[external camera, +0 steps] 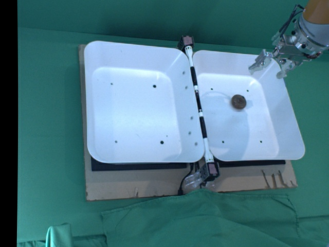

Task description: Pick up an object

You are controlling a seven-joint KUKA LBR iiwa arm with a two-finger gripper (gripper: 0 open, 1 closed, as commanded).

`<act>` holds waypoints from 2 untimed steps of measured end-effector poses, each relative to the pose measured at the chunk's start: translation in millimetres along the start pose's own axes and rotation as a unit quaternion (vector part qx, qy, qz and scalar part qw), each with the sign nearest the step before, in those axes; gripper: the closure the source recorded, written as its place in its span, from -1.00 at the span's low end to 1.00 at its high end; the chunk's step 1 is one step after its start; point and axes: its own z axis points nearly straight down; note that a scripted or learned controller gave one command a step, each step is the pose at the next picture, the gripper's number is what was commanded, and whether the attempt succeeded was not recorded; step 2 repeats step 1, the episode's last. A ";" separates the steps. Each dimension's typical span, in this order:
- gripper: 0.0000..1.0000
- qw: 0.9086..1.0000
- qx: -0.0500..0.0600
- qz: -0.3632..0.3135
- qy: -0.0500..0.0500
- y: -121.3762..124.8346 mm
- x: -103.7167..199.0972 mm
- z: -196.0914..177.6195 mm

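Object: a small round brown disc [238, 102] lies flat on the floor of the right bin [288, 138], toward its far half and a little right of the bin's middle, touching nothing else.
Jaws: the two metal fingers stand spread apart with clear space between them and nothing held; one fingertip hangs over the bin's far rim, the other over its right rim.
Gripper [269, 68]: it hovers above the far right corner of the right bin, well apart from the disc, which lies nearer the camera and to its left.
Arm: the grey wrist with its orange band [317, 6] enters from the upper right corner, tilted down toward the bin.
Right bin: white and shallow, with a few small dark dots on its floor and a faint ring mark left of the disc.
Left bin [97, 138]: white and shallow, just beside the right bin, also speckled with small dark dots.
Divider [198, 104]: a thin black-and-white striped rod runs along the seam between the bins, with a clamp at each end.
Base: both bins sit on a brown board [128, 189] on green cloth [46, 138].
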 end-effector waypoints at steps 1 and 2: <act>1.00 1.000 -0.003 0.002 -0.002 0.7 -1.3 -13.5; 1.00 1.000 -0.003 0.002 -0.002 0.7 -1.3 -13.5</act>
